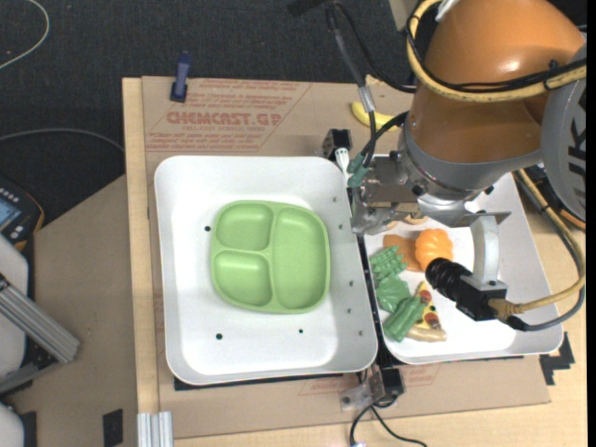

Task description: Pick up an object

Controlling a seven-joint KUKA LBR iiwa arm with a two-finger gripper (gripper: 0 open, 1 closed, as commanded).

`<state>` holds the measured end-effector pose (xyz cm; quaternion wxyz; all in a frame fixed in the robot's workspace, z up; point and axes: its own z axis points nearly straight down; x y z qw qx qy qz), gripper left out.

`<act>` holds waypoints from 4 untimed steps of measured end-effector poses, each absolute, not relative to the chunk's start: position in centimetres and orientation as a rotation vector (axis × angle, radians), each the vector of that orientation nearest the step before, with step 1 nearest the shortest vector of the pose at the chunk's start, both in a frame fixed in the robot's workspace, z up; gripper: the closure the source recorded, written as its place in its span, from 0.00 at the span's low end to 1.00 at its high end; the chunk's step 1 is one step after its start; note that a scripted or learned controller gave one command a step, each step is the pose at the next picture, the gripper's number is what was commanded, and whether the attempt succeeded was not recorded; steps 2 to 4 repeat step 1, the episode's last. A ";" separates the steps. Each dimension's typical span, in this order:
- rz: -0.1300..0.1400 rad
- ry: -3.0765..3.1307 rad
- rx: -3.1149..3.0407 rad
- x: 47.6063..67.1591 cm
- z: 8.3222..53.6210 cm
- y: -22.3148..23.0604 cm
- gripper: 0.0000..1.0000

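the gripper (389,205) hangs over the right bin (535,259), near its 10 o'clock corner, close to the wall between the two bins. the big arm covers it from above, so i cannot tell if it is open or closed. i see nothing held in it.

the things to pick up lie in a small heap in the right bin, at about 5 o'clock from the gripper and near it. the round orange toy (434,247) is the closest, at about 4 o'clock. the green toys (389,266) lie just beside it, at its 8 o'clock. the long green toy (403,317) lies lower down, and its long side runs from about 1 o'clock to 7 o'clock. a flat toy slice (431,322) touches it at 3 o'clock.

the left bin (186,250) holds one green plate (272,254) with three parts, and nothing is in the parts. it lies at about 8 o'clock from the gripper, well apart.

i think the gripper has to go a little toward 5 o'clock and then down to reach the heap.
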<state>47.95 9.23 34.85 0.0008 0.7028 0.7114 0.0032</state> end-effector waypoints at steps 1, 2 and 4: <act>0.018 2.217 2.214 48.0 44.9 8.4 1.00; 0.018 2.217 2.214 48.0 44.9 8.4 1.00; 0.018 2.217 2.214 48.0 44.9 8.4 1.00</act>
